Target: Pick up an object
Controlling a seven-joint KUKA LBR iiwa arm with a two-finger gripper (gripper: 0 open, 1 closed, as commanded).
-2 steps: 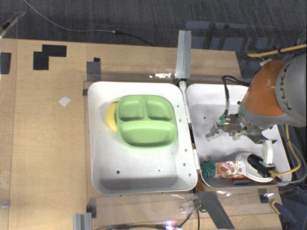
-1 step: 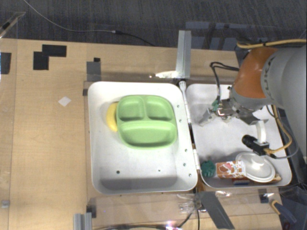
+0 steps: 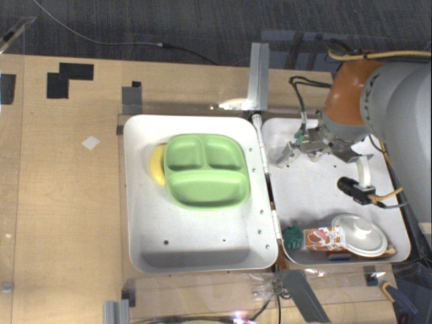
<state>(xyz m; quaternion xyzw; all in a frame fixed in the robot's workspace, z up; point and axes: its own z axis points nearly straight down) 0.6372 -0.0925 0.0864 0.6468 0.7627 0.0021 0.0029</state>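
The grey arm with the orange band (image 3: 347, 93) reached in over the far part of the right white bin (image 3: 317, 201), and its two-finger gripper (image 3: 297, 147) hung low there; whether it was open or closed I cannot tell. In this bin's near corner lay a white round lid (image 3: 361, 235), an orange-red printed carton (image 3: 324, 238) and a small green object (image 3: 292, 237), close together, while the bin's middle floor stayed bare. Left of this bin, a green divided plastic plate (image 3: 204, 169) covered a yellow object (image 3: 156, 164).

Robotics lab test cell. Wooden bench (image 3: 61, 201) with black tape markers (image 3: 67, 78) upper left, two white bins (image 3: 148, 248) clamped by metal brackets (image 3: 258, 73), loose cables (image 3: 101, 39) over grey carpet (image 3: 202, 12) along top, industrial arm (image 3: 398, 106) at right.
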